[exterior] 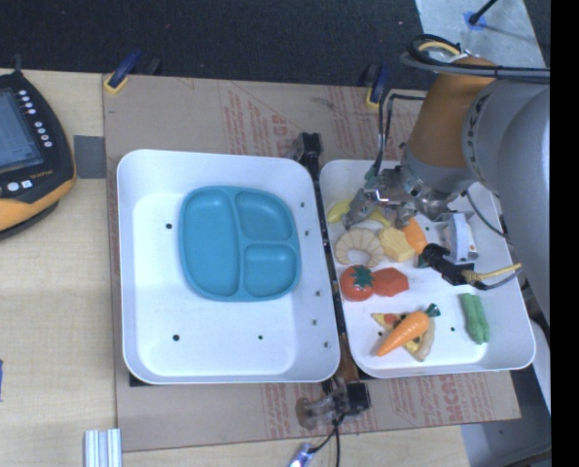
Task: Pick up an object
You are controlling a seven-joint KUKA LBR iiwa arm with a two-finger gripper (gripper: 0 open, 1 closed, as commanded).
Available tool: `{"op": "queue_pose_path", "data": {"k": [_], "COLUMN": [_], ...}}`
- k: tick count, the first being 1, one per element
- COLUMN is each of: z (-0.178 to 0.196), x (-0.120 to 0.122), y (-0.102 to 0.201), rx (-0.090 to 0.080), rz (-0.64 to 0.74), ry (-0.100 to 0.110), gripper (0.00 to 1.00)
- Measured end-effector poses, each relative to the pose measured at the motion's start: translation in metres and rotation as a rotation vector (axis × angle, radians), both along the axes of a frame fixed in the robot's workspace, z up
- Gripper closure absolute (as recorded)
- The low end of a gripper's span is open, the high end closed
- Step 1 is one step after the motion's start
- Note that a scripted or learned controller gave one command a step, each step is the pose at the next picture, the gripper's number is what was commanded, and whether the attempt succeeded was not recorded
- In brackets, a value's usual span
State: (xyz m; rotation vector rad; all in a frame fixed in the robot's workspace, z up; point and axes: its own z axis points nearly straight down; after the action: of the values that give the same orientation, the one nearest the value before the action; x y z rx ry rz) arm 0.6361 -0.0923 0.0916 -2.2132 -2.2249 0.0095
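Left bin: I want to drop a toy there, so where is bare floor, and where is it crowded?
In the left bin, bare floor borders the blue plate on its left side and along the near wall. The right bin is crowded: tomato, carrot and green pod, with the gripper over its far end.

One fixed camera is mounted above the bench and is aimed down at a slant. Both white bins are taken in whole: left bin near frame centre, right bin toward the right side. The arm is seen entering from the right. Dark floor is caught along the top. Distance is moderate; small items are resolved only coarsely.
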Motion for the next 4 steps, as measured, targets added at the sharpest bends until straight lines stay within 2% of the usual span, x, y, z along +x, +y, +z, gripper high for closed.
{"op": "queue_pose_path", "data": {"k": [1,2,3,4], "z": [0.0,0.0,0.0,0.0], "x": [-0.041,-0.097,-0.129,-0.043], "y": [-0.003,-0.004,-0.002,-0.003], "rx": [0.0,0.001,0.002,0.002], "rz": [0.001,0.0,0.001,-0.002], "ry": [-0.001,-0.002,-0.002,-0.004], "gripper": [0.0,0.0,0.0,0.0]}}
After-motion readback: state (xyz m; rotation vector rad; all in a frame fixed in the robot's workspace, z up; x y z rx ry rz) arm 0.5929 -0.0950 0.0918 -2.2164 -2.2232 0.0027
